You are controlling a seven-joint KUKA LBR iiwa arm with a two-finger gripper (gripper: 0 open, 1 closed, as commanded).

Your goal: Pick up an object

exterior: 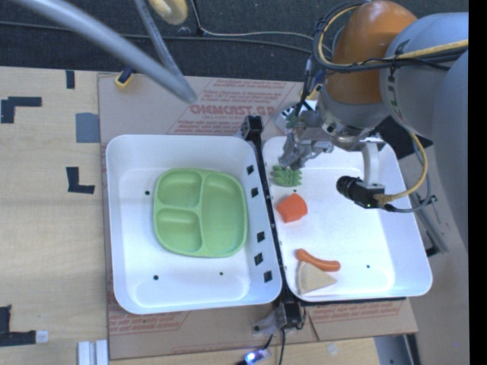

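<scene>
My gripper [291, 160] reaches down into the right bin [396, 242] near its far left corner. Its tips are right over a small green leafy piece [286, 176] and seem to touch its top. Nothing shows whether that piece sits between the fingers. Just in front of it lies a red-orange chunk [291, 207]. Nearer the front edge of the same bin lie an orange sausage-like piece [318, 261] and a pale wedge [313, 279]. The grey arm with its orange band [365, 44] covers the bin's far right part.
The left bin [129, 204] holds a green sectioned plate [201, 211]. A black divider strip [262, 204] runs between the bins. A black fitting with cable [361, 191] hangs off the wrist over the right bin. A grey pole [99, 33] crosses the top left.
</scene>
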